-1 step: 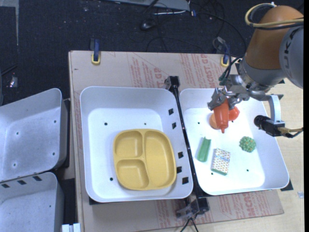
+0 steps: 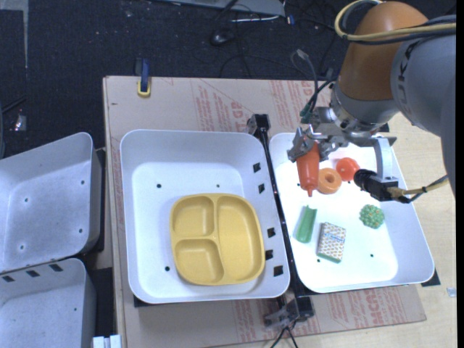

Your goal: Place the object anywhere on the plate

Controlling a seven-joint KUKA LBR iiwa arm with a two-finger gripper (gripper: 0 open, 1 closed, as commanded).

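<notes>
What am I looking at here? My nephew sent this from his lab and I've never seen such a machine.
One camera looks down at a slant on a bench with two white bins. The grey and orange shape at right is a robot arm; its gripper holds an orange-red bottle-like object between its fingers. The right bin also contains an orange ring, a red-orange piece, a green stick, a green lump and a patterned box. The left bin contains a yellow divided plate.

Grey arm [image 2: 428, 71], orange band, yellow cable loop
</notes>
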